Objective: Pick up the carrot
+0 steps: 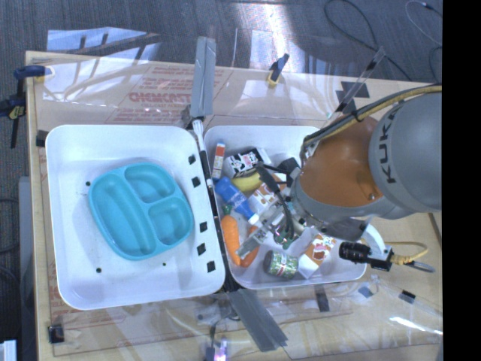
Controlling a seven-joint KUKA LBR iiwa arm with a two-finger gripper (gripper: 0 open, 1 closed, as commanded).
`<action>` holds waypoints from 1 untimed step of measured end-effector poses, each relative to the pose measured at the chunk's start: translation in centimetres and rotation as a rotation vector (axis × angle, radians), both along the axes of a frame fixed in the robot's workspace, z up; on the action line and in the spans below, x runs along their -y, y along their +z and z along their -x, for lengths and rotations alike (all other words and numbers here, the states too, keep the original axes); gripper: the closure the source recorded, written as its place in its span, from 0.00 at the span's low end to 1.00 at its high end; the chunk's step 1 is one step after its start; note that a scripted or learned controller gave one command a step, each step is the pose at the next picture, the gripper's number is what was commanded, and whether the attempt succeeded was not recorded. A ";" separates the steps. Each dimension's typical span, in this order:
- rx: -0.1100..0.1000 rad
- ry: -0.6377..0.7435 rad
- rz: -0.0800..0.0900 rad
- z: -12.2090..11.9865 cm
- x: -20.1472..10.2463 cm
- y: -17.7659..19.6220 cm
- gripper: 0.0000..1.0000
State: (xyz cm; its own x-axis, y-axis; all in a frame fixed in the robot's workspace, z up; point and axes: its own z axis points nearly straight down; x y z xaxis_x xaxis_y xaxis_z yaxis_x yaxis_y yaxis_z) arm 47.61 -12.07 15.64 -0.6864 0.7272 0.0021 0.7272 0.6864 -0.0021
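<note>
The carrot is a short orange piece lying lengthwise in the right bin, close to its left wall. My gripper hangs low over the clutter just right of the carrot, at the end of the grey arm with its orange band. It points left toward the carrot's lower end. The arm's body hides the right half of this bin. Nothing shows as held.
The left bin holds a blue divided plate. Packed around the carrot are a blue bottle, a yellow banana, a black-and-white carton, a green can and a red-and-white carton.
</note>
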 end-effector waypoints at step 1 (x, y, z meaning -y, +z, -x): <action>0.025 0.111 0.003 -7.7 1.0 -5.5 0.00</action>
